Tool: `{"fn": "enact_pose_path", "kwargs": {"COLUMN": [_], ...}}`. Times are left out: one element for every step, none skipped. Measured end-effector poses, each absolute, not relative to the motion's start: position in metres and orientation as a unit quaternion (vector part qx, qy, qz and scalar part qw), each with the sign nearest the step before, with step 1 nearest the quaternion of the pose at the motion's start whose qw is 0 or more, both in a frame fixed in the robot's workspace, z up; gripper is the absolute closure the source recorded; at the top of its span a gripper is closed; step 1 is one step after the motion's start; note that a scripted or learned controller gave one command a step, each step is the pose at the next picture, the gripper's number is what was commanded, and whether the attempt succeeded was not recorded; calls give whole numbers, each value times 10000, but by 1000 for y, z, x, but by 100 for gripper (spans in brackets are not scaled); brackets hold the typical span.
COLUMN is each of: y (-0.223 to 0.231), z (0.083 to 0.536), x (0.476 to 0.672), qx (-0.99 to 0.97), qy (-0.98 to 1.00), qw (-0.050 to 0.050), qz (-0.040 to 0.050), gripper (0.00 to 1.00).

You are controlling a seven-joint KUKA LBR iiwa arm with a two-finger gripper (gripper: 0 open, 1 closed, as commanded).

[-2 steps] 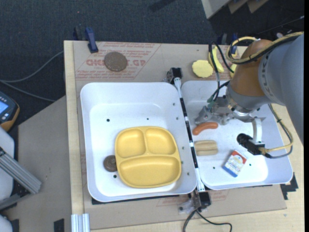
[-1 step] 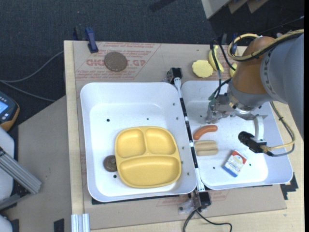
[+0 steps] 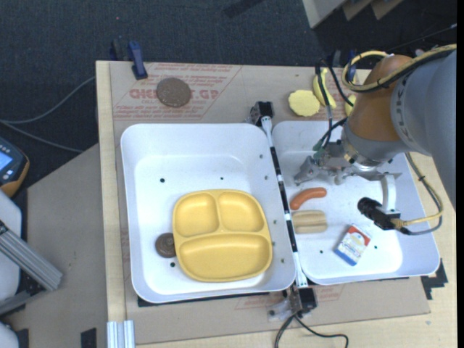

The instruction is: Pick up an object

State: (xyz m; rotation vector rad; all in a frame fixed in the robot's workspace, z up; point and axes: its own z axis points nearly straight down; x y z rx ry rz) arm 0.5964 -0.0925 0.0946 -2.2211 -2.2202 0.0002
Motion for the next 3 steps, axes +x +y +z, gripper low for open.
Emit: {"fn": "enact_pose_path", "kwargs": {"y": [-91,-110,-159], "z": [84,85,84], "x": [570,590,500], "qx": [-7076,-7073,-7102], "qy": [-7066,-7069,-7040], "qw": [22,-9,23], "qz": [11,-2,30], "gripper": [0,0,0]}}
